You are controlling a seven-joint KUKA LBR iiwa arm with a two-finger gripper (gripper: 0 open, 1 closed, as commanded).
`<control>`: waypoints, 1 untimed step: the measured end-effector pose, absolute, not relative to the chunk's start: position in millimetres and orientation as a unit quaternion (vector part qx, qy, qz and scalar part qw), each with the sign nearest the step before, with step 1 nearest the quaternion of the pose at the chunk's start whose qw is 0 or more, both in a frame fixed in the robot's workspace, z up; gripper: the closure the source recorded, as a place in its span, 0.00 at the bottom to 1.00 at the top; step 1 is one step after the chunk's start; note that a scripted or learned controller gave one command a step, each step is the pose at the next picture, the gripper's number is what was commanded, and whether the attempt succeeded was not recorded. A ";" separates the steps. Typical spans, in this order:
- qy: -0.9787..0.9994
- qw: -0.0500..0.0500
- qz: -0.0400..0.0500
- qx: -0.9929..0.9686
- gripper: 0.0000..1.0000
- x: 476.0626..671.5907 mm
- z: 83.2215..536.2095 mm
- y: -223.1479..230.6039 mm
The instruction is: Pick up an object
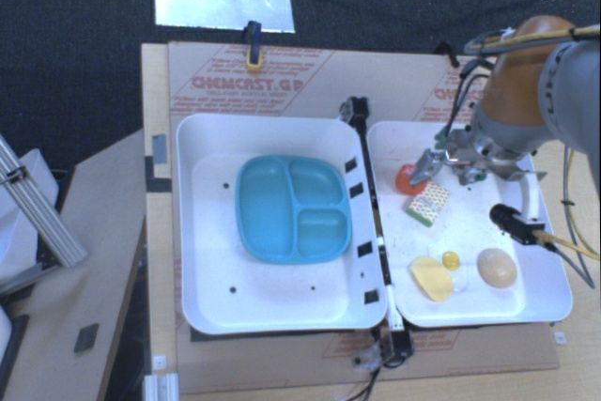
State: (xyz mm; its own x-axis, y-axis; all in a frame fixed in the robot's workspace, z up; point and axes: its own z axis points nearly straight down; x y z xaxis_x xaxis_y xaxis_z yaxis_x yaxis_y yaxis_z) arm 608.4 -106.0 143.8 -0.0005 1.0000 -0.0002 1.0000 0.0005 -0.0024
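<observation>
The right bin (554, 296) holds the loose things, and the hand (434, 166) hangs low over its upper left part, reaching in from the right; we cannot tell how far the hand is open, and we see nothing between its parts, so we do not count anything as held. The likeliest target, in our judgement, is the orange piece (409, 179), which lies just below and to the left of the hand's tip, touching or very nearly touching it, near the divider between the bins (368, 202). The speckled block (428, 203) lies just beside the orange piece, below the hand. We judge the main risk to be a miss or a push: a descent slightly off centre could shove the orange piece against the bin's wall or catch the block with it, since the two sit so close together. The yellow piece (431, 279), the small yellow ball (451, 260) and the tan egg (497, 268) lie well apart from the hand, near the bin's lower edge. The left bin (202, 286) carries a blue divided plate (291, 208).
</observation>
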 end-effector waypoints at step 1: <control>-0.708 -0.002 -0.001 -0.707 0.00 609.4 93.4 -105.8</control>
